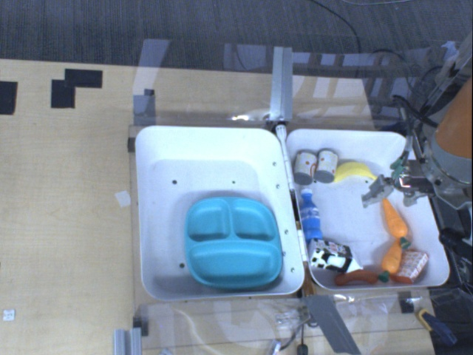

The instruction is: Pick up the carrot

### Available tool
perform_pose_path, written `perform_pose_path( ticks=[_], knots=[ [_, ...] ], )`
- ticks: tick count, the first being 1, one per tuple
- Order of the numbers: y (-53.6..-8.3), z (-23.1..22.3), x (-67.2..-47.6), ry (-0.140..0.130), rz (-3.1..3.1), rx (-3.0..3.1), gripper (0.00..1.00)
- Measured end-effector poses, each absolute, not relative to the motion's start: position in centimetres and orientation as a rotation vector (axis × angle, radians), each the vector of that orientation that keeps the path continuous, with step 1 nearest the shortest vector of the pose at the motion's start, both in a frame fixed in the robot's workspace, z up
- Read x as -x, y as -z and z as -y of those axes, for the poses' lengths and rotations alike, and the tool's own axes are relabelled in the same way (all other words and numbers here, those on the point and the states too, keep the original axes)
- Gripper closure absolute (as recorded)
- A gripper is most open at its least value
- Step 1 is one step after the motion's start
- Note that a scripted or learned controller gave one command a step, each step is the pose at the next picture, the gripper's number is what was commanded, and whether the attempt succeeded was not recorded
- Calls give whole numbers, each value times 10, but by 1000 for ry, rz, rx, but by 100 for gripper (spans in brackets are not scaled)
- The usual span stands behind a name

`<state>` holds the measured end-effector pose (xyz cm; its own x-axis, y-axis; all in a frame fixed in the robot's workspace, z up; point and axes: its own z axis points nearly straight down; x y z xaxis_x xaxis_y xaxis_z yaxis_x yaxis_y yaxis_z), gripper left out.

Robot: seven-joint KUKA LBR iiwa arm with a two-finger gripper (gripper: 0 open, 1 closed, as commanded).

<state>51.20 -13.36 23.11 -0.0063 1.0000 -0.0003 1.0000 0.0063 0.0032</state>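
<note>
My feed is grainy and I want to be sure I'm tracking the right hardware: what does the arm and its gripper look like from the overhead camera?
The arm enters from the view's right: a grey body with a broad orange band above the wrist. Dark cables loop beside it near the bin's upper right corner. The gripper is a small metallic grey and black assembly with green and red specks on it; its jaws are thin, pale grey prongs. No lettering is legible.
</note>
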Motion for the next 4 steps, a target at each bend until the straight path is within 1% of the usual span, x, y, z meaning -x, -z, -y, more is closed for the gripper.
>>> perform_pose_path(
  ticks=[1,2,3,4],
  knots=[
    [-111,178,-501,-2,-2249,-2192,0],
    [-92,191,-497,-34,-2400,-2032,0],
    [-91,195,-516,-23,-2599,-1766,0],
    [-91,198,-496,-23,-2715,-1554,0]
  ],
)
